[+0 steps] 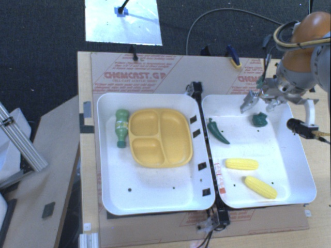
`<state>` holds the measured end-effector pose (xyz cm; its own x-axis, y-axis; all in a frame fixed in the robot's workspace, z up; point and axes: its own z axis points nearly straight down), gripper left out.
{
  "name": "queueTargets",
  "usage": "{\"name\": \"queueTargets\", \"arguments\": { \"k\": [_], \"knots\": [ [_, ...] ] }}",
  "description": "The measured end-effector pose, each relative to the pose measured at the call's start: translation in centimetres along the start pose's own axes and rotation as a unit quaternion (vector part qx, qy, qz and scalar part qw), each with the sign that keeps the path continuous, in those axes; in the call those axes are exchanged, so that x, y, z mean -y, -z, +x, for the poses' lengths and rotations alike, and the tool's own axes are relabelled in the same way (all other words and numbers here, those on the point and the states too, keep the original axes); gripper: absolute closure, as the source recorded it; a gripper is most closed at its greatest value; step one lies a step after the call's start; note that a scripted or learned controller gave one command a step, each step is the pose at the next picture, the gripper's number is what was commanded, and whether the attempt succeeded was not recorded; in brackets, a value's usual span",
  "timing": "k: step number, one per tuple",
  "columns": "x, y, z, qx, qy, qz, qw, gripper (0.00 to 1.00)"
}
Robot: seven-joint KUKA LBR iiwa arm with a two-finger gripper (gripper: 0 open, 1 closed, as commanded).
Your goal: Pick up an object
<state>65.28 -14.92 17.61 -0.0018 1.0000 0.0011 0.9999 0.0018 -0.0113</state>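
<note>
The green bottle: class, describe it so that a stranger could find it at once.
Start at the left white bin, which holds a yellow divided tray. The green bottle lies beside that tray's left edge, near the bin's left wall. It is the bin's one green thing, slim and capped.

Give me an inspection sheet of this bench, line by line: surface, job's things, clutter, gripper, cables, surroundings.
Surface: bench with a clear printed sheet under two white bins, the left bin and the right bin, side by side.
Job's things: right bin holds a green pepper, a dark green lump and two corn cobs; left bin holds a yellow divided tray and a green bottle lying beside it.
Clutter: nothing seen.
Gripper: gripper over the right bin's far edge, near the lump, holding nothing; finger state unclear.
Cables: a grey cable arches behind the bench.
Surroundings: dark carpet, a reflective square plate, a metal rail at left.
</note>
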Motion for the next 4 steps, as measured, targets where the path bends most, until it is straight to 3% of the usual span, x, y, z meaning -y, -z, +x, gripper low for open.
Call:
{"name": "queueTargets", "arguments": {
  "k": [1,3,4],
  "knots": [
    [-0.3,0.9,0.0,0.001,0.001,-0.007,1.0000,0.00],
    [-1.2,-9.2,0.5,0.001,0.003,-0.006,1.0000,0.00],
    [-1.3,-7.9,0.5,0.002,0.004,-0.008,1.0000,1.00]
  ]
}}
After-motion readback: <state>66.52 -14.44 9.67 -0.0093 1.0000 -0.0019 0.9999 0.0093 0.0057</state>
